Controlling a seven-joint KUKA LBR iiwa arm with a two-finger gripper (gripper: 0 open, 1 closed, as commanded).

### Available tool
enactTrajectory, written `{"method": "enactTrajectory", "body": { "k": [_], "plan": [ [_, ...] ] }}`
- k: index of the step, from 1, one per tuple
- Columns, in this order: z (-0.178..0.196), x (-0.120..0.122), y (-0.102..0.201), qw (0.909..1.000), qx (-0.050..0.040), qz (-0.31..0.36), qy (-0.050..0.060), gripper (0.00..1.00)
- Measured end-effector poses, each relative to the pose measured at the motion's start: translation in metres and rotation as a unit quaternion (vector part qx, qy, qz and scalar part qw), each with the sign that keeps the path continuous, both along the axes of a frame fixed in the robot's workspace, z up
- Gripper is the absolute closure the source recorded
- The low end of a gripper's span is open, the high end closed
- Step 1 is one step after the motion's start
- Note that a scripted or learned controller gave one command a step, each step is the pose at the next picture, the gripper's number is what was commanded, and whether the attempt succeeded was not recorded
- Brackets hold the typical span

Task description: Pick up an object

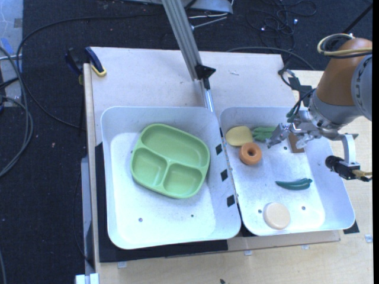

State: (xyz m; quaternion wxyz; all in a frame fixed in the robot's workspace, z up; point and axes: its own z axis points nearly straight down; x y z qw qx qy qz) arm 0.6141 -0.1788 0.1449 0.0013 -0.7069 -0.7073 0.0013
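White bins sit side by side, and in the right bin (331,176) the two-finger gripper (288,136), its grip state unreadable, hovers just right of the green leafy toy (263,133).

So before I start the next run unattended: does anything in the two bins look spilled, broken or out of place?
Nothing stands out. The green divided plate lies flat in the left bin. In the right bin, the orange ring, the yellow piece, the green pepper and the cream disc lie apart from one another, none spilled.
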Motion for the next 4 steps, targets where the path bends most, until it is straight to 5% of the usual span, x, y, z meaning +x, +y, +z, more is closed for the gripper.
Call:
{"method": "enactTrajectory", "body": {
  "k": [1,3,4],
  "plan": [
    [0.013,0.002,0.0,1.0,-0.0012,0.001,-0.003,1.0],
    [0.091,-0.004,0.004,1.0,-0.0007,0.001,-0.004,1.0],
    [0.08,-0.006,0.057,1.0,0.0003,0.003,-0.001,1.0]
  ]
}}
